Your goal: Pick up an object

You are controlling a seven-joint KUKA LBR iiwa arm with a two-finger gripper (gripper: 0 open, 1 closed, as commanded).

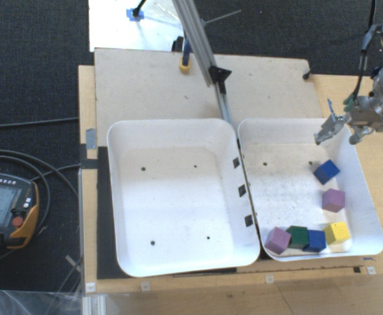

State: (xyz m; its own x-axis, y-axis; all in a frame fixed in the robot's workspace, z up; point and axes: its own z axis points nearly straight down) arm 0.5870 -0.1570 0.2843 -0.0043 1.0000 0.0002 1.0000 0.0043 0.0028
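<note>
Several small blocks lie in the right bin (290, 176). A blue cube (326, 172) sits near its right wall, with a purple cube (334, 200) just below it. Along the front wall a purple block (278, 239), a green block (298, 235), a small blue block (316, 241) and a yellow cube (338, 232) are bunched together. My gripper (341, 136) hovers over the bin's back right corner, above and slightly right of the blue cube. Its fingers are open and hold nothing.
The left bin (171, 126) adjoins the right one along a shared wall. A slanted metal pole (198, 35) crosses the back board down to the bins' junction. A teach pendant (4, 209) and cables lie on the floor at left.
</note>
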